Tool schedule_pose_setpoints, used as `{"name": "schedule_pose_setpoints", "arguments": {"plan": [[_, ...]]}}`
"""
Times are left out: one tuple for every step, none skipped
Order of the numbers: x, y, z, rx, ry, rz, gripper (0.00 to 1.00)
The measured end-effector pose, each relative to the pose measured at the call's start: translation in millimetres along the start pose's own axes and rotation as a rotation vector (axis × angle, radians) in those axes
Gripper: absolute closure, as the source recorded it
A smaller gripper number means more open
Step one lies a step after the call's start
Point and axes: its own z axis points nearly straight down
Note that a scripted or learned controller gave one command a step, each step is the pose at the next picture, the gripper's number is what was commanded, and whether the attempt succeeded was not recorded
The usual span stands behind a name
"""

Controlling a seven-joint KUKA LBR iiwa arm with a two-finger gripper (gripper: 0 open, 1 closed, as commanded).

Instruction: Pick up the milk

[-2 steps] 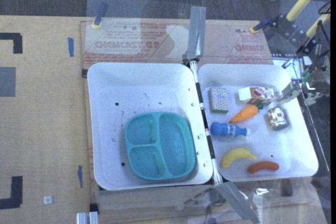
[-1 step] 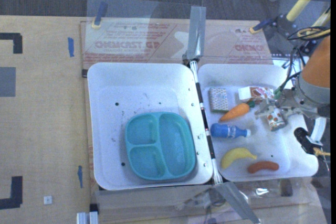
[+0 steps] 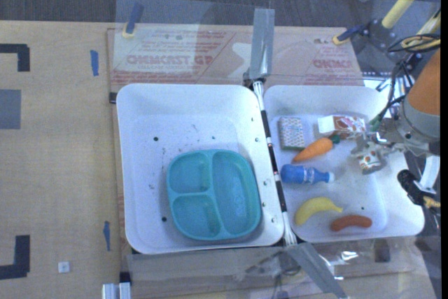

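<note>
light: bright, even | shadows: faint | glare: clear panels behind bins (image 3: pixel 189 45) | focus: slightly soft

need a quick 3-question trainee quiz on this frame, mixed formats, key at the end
1. True or false: the teal divided plate lies in the right bin.
2. Which item lies nearest the gripper? A) banana B) milk carton C) sausage
3. Fill in: the orange carrot lies just above the blue ____.

Key
1. False: it lies in the left bin.
2. B
3. bottle
</note>
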Motion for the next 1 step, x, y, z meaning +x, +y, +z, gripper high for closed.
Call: {"name": "schedule_pose_setpoints", "arguments": {"plan": [[88.4, -6.9, -67.7, 0.001, -0.002, 0.150, 1.00]]}}
